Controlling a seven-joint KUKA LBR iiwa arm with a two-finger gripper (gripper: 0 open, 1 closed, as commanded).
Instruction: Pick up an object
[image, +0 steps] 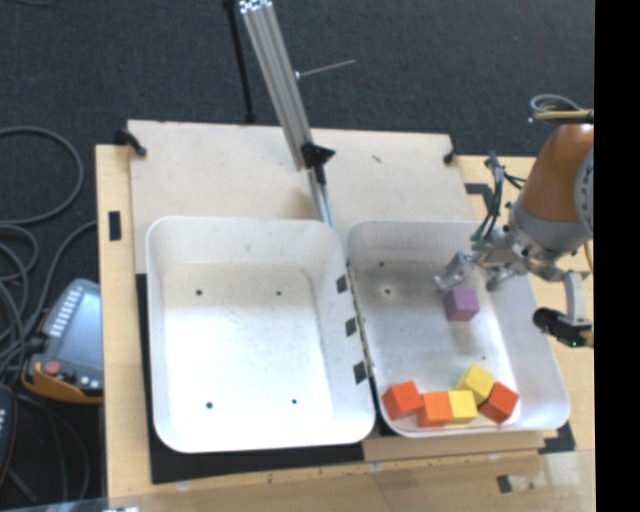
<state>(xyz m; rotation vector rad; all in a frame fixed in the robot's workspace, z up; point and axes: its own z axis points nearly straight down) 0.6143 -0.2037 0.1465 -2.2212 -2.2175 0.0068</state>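
Observation:
A purple cube (461, 303) lies in the right bin (540, 375), near its middle right. My gripper (468, 279) hangs over the bin just above and behind the cube, its fingers spread open on either side, with nothing between them. Along the bin's front edge sit two orange cubes (403, 398) (436, 408), two yellow cubes (462, 405) (479, 381) and another orange cube (500, 401). The grey arm with its orange band (556, 175) reaches in from the right.
The left bin (165, 300) stands beside the right one. A slanted metal rail (283, 85) rises from the back of the bench between the bins. Cables and a handheld pendant (70, 335) lie on the floor to the left.

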